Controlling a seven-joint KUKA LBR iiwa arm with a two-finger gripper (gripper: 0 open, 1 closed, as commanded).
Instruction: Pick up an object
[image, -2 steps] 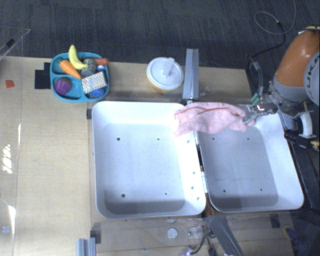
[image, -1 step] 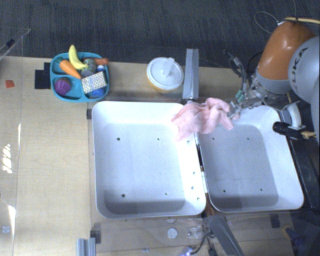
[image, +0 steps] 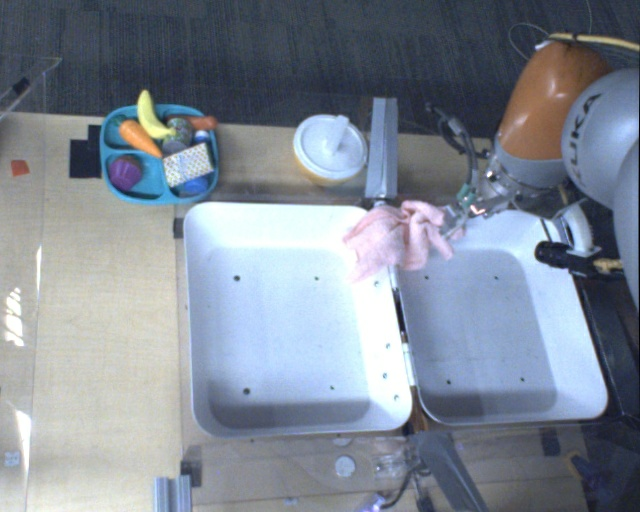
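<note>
Gripper sits at the far rim of the right bin, fingers pinched on a corner of the pink cloth. Left bin lies beside it. Cloth drapes across the shared rim of both bins, at their far edge. Blue tray of toy food, then white lidded bowl, stand beyond the bins.
</note>
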